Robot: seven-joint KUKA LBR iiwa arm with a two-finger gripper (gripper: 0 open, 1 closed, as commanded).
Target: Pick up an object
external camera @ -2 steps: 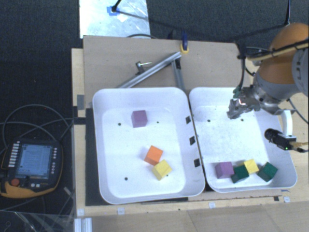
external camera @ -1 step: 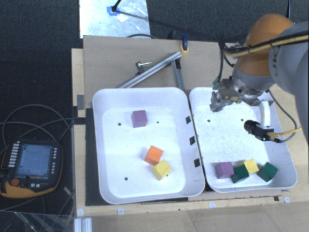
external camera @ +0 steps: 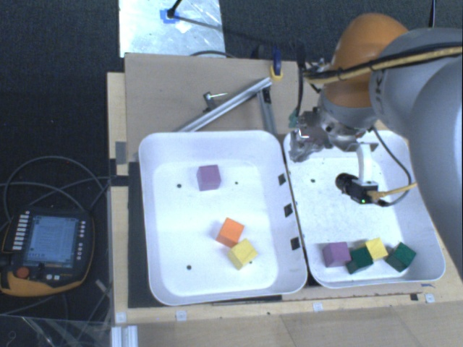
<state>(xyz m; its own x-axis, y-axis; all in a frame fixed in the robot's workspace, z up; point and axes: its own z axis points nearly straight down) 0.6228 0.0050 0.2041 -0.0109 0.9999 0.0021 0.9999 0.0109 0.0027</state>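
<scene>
Camera view, nearest first: along the right white plastic bin's (external camera: 427,266) front wall sit a small purple cube (external camera: 336,253), a dark green cube (external camera: 359,259), a yellow cube (external camera: 375,248) and a second green cube (external camera: 401,255), bunched closely. Farther back in that bin the end effector (external camera: 304,147) hangs near the rear left corner, well apart from them; whether it is open cannot be told, and nothing shows in it. A grasp from here risks closing on bare floor, or, among the bunched cubes, nudging neighbours aside.
</scene>
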